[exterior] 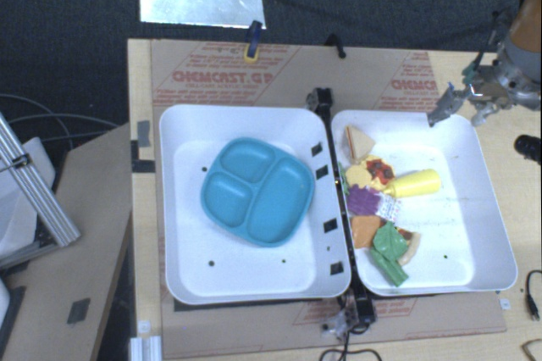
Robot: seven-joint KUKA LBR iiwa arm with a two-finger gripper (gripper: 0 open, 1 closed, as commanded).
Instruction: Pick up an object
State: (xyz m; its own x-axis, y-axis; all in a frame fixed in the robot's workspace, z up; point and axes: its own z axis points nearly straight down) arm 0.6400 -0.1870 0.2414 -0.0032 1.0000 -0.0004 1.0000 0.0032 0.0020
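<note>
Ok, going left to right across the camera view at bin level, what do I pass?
Left bin → blue divided plate → divider between the bins → purple toy → yellow cylinder → right bin far wall; the gripper hangs above that bin's far right corner.

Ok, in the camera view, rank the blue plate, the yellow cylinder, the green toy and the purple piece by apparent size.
1. blue plate, by far the largest
2. yellow cylinder and green toy: look about alike, so unranked
3. purple piece, smallest, though partly hidden by its neighbours
</note>
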